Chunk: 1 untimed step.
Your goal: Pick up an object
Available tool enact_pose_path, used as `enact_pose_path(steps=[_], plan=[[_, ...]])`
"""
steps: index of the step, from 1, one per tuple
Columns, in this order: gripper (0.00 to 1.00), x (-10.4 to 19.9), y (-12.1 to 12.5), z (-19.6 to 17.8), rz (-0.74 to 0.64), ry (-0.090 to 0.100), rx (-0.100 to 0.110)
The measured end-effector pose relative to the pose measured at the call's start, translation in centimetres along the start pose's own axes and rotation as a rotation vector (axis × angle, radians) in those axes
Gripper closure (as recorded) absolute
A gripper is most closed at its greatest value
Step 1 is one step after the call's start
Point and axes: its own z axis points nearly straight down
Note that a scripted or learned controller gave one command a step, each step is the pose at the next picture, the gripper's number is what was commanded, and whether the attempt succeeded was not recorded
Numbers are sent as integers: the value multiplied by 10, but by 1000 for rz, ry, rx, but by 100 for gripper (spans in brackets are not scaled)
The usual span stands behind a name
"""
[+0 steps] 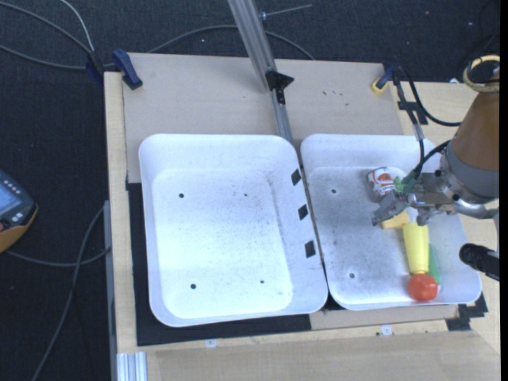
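Observation:
In the right bin [349, 236] lie a yellow cylinder-shaped object [416, 246], a red ball [423, 286] at its near end, a green piece [434, 265] beside them, and a small white-and-red object [382, 180] further back. My gripper [390, 210] reaches in from the right and hangs low over the bin, between the white-and-red object and the far end of the yellow one. Its dark fingers [384, 213] point left. Nothing shows clearly between them.
The left bin [214, 228] stands beside the right one, with small black clips [302, 212] along the shared edge. A metal pole [252, 30] rises from the back of the bench. Cables run along the right side near the arm.

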Motion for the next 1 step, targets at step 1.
enact_pose_path(steps=[1], plan=[[0, 40, 185, 40, -2, 0, 3]])
